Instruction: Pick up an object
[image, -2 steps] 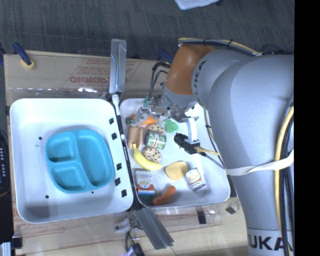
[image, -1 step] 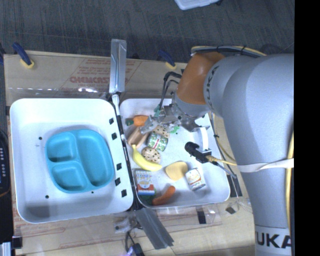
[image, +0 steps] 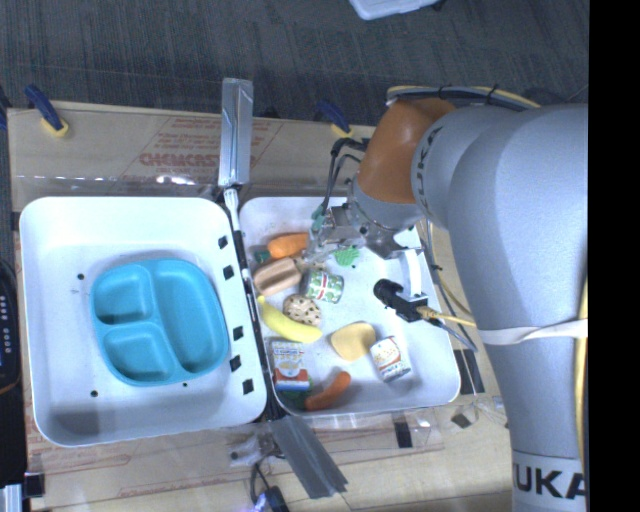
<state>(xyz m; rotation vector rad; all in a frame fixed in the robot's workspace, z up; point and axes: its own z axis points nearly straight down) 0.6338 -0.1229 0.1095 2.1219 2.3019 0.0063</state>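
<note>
1. Nearest the camera, the front of the right bin (image: 440, 392) was packed: a red sausage-looking piece (image: 330, 390), a small flat carton (image: 290, 362), a little labelled jar (image: 390, 358) and a pale yellow wedge (image: 352, 340).
2. A bit further in sat the banana (image: 288, 324), a speckled cookie (image: 302, 308) and a green-and-white can (image: 325, 287), all touching or just beside each other.
3. The gripper (image: 328, 240) was down at the far end of that bin, right over the can, with a carrot (image: 288, 244) and a brown bun-like roll (image: 277, 272) just to its side. Couldn't tell how far apart the fingers were, or whether anything was between them, since the wrist hid that.
4. My guess is the can or the carrot was the target. To do it well I'd come straight down, straddle one item only, and close before lifting.
5. What's in the way: the roll, the cookie and a small green thing (image: 346, 256) crowd that spot, and the bin divider is close, so a finger could land on a neighbour.
6. The left bin (image: 60, 230) held just a blue sectioned tray (image: 158, 320), well apart. Both bins sat on the surface (image: 120, 140), with blue clamps at its far edge.
</note>
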